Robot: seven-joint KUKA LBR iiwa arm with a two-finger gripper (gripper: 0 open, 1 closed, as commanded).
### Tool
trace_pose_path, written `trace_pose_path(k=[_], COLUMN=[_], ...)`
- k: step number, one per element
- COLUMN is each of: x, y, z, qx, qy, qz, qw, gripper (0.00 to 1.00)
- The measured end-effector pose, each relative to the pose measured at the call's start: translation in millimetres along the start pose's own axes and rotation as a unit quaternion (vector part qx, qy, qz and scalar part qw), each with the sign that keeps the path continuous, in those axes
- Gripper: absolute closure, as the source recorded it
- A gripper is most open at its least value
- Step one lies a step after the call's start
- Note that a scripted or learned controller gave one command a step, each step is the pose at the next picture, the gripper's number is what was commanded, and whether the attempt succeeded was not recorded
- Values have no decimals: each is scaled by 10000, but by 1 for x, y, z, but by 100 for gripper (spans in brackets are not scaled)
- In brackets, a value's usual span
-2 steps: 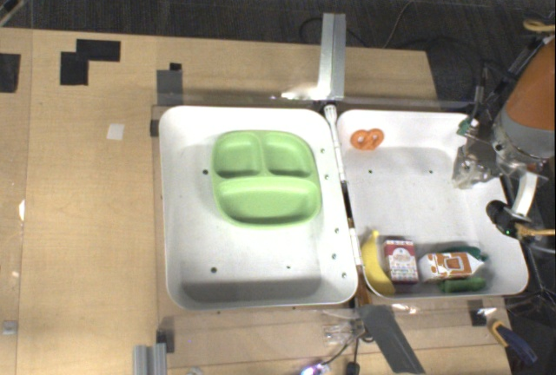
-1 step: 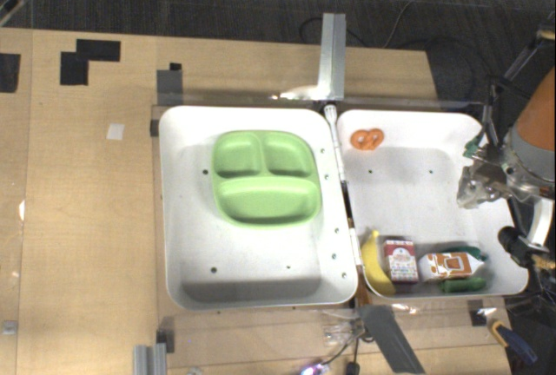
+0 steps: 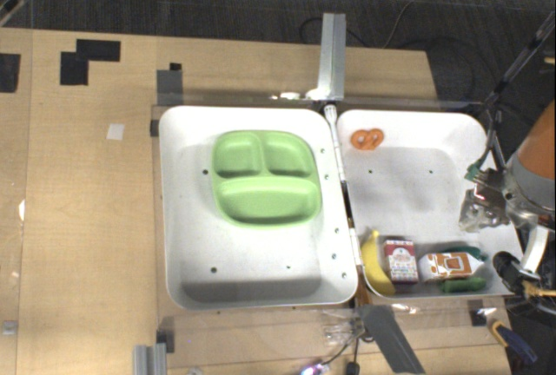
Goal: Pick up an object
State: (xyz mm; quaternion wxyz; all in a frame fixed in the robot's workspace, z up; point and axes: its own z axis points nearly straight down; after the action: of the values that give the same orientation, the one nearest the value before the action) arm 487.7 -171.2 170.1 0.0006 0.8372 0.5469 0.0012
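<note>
Camera view catches the gripper at the right bin's right wall, and whether it is spread or pinched together I cannot tell. Nothing sits in its grasp. Targets line the bin's near edge, down and to the left of it: a green marker-like stick nearest, lying left-to-right, then an orange-and-white carton, a red-and-white box (standing square to the wall) and a banana curving front-to-back. A pretzel rests far off, up-left.
</note>
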Motion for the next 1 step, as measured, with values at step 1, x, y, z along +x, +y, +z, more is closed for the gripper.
trace_pose_path(k=[1], x=[54], y=[112], z=[5], qx=[-5], qy=[-6], qz=[102], qw=[9999], gripper=[100])
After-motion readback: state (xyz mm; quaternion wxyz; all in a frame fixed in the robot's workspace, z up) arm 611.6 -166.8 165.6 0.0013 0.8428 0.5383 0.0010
